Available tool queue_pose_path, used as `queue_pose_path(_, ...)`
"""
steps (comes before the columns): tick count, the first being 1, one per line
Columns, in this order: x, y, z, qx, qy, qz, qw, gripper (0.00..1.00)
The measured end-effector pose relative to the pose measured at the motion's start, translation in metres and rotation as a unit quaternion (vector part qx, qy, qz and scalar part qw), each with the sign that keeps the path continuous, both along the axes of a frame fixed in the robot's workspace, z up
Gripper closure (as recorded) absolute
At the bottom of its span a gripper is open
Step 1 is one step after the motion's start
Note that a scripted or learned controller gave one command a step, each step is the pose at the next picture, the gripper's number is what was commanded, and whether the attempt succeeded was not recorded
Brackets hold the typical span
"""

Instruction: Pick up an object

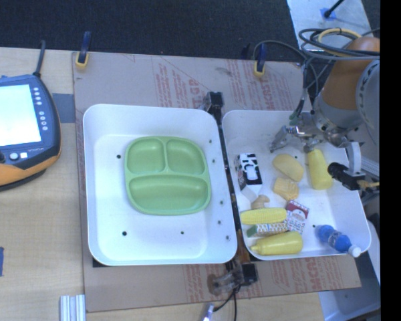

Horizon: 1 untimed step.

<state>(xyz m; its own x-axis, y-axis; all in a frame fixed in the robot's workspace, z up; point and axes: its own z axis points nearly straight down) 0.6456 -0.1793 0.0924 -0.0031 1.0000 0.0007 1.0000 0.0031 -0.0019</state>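
Fingers point(299, 134) look spread and empty, though the view is poor, over the right bin's point(361, 212) far end just beside the yellow pieces point(301, 168), so closing could nudge one aside or catch two.

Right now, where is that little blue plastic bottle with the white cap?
The small blue plastic bottle lies in the right-hand white bin, near its front right corner, just right of the long yellow toy and the corn cob.
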Motion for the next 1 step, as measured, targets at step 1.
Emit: queue_pose_path(1, -0.0587, 0.0199, -0.0006, -0.001, 0.001, 0.001, 1.0, 0.0)
